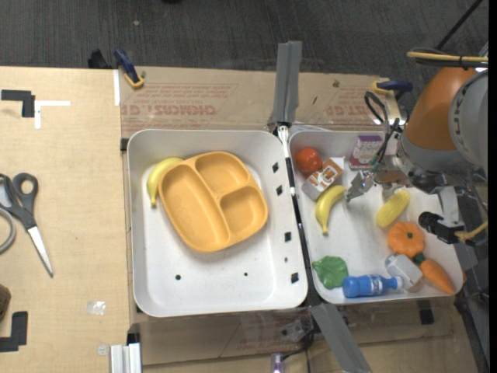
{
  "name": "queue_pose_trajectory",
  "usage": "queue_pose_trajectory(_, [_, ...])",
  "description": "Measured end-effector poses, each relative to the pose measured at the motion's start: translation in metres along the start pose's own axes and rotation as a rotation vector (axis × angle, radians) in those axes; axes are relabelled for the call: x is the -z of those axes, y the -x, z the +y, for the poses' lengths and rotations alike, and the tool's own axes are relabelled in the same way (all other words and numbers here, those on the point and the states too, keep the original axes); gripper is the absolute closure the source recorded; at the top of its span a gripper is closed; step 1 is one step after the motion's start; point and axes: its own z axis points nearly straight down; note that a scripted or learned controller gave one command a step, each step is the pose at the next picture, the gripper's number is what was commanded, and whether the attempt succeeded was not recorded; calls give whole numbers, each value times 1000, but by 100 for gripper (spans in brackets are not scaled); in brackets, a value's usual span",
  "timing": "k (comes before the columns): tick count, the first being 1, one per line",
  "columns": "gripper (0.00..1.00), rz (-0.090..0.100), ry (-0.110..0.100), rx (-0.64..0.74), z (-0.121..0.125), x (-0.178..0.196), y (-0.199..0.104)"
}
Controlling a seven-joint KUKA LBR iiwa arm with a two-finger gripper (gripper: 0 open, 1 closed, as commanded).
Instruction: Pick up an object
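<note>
My gripper [359, 186] hangs over the right bin [353, 243], beside the banana [328, 206], fingers parted, nothing between them. No pick made yet: descent, closing and lift all remain. Banana looks the nearest candidate.

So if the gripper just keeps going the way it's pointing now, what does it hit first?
Most likely the banana in the right bin. The gripper points down and toward the view's left, and the banana's upper end lies just ahead of its tips. Height above the bin is hard to judge.
</note>
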Motion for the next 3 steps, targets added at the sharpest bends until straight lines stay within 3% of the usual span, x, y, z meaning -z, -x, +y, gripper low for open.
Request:
queue_pose_trajectory(1, [0, 0, 2, -151, 58, 1, -5])
queue_pose_trajectory(2, [0, 1, -1, -256, 1, 0, -46])
queue_pose_trajectory(3, [0, 2, -3, -257, -53, -1, -53])
